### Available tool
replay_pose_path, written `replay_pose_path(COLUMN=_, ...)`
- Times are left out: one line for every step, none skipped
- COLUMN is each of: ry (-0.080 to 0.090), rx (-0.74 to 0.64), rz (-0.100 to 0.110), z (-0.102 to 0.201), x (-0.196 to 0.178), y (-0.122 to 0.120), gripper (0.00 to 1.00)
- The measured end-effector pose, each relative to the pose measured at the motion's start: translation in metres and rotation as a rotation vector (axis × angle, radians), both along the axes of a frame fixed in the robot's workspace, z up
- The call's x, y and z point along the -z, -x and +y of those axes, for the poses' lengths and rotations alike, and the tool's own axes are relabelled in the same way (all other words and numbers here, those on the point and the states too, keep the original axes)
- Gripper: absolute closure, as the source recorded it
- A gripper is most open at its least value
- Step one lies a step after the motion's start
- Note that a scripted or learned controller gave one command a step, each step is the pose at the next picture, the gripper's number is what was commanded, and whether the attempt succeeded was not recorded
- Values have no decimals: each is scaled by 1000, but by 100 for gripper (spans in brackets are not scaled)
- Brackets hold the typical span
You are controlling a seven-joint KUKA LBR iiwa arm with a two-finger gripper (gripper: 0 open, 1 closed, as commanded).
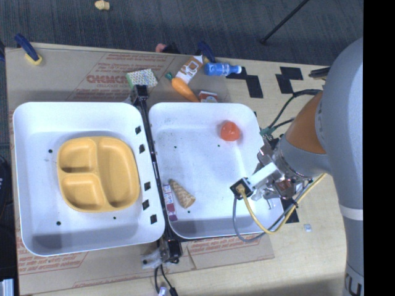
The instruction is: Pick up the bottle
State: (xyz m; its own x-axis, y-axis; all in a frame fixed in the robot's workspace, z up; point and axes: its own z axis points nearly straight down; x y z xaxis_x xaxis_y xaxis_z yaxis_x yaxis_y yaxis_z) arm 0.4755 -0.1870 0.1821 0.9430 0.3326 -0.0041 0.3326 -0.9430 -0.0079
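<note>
A small blue bottle (221, 69) lies on its side on the cardboard behind the right bin (203, 111), outside both bins. Beside it, to the left, lies a white-and-orange bottle-shaped toy (189, 71). My gripper (269, 193) hangs over the right rim of the right bin, near its front corner, far from both bottles. Wrist hardware and a yellow cable loop (259, 224) hide its tip. I see nothing held in it.
The right bin holds a red ball-like item (229, 131) at the back right and a tan cone-shaped piece (182, 193) at the front left. A yellow divided plate (99, 172) lies in the left bin (37, 122). An orange carrot toy (184, 90) lies behind the right bin.
</note>
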Motion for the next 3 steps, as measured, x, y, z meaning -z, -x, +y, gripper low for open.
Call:
replay_pose_path(ry=3, rx=112, rz=-2, z=-11, x=-22, y=0, gripper=100)
replay_pose_path(ry=0, rx=35, rz=-1, z=90, x=-30, y=0, gripper=100)
replay_pose_path(ry=3, rx=-466, rz=-5, z=42, x=-56, y=0, gripper=100)
